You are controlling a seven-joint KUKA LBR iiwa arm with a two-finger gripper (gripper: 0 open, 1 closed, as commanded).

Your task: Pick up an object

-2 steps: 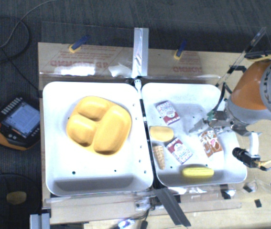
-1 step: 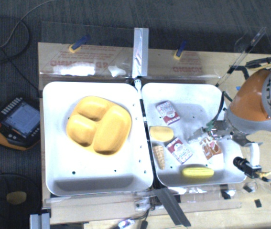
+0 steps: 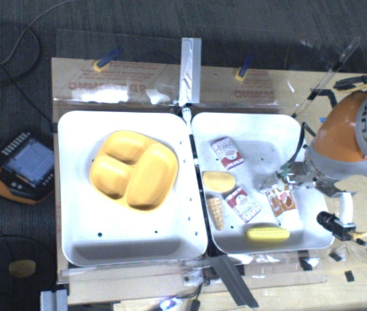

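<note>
Where the arm (image 3: 345,138) overhangs the right bin (image 3: 261,123), we cannot tell the jaws' state. We see a red-and-white packet (image 3: 282,200) lying on the bin floor beside a yellow banana (image 3: 268,234).

Left white bin (image 3: 73,238) holds a glossy yellow lumpy object (image 3: 133,169); right white bin (image 3: 254,125) has red-and-white packets (image 3: 227,151), a pale yellow oval (image 3: 219,181) and a bright yellow corn-like piece (image 3: 267,234) near its front wall. Arm (image 3: 346,141) right of that bin: orange band, grey body. Left of the bins, an orange-and-black handset (image 3: 16,167) with a blue screen lies on dark grey floor.
</note>
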